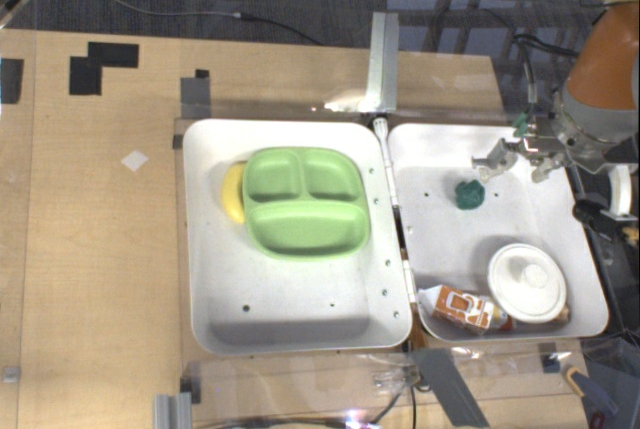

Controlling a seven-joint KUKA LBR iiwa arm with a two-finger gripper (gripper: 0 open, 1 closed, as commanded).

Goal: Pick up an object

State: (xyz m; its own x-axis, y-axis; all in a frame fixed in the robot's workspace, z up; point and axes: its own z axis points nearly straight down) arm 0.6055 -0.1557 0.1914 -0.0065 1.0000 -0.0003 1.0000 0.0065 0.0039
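In the left bin (215,317), a green divided tray (303,200) is seen lying flat, with a yellow object (232,194) tucked against and partly under the tray's left edge; any grasp attempted there is judged likely to fail, since the yellow piece is half hidden and the tray is broad and low. Right of the tray, across the bins' shared wall, the right bin (440,157) is found to hold a small dark green object (469,194), and further from the tray a white lidded bowl (527,281) with an orange and white packet (465,309) touching its lower left side. The end effector (516,155) is seen spread open and holding nothing, up and to the right of the small green object, apart from it. That object is judged the nearest candidate; being small and rounded, it could be nudged aside or squeezed out if the fingers come down off-centre. The packet could be dragged against the bowl.
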